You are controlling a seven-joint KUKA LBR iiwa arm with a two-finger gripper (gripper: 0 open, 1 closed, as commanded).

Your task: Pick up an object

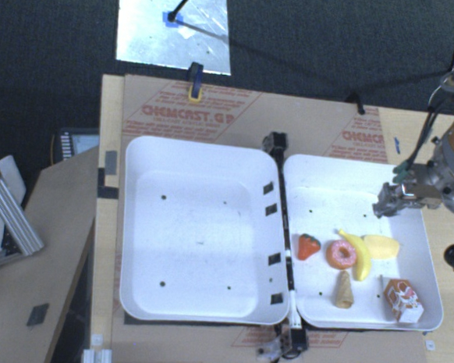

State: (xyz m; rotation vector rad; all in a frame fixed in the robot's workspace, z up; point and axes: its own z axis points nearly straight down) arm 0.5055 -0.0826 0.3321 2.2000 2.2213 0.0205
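A brown cardboard sheet [240, 111] lies across the bench, printed in red lettering. At its far edge sits a yellow clamp [195, 84], and just beyond that clamp a shiny metal plate [175, 24] (a scrap of blue tape on it). Off the sheet's left side, aluminium framing [6, 210].

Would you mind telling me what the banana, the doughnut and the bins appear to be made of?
The banana looks like moulded plastic toy food: an even yellow with a faint sheen. The doughnut seems the same, its orange ring and pinkish top in flat, uniform colours. The right bin and left bin look like thin formed white plastic, smooth, with rounded corners and raised rims.
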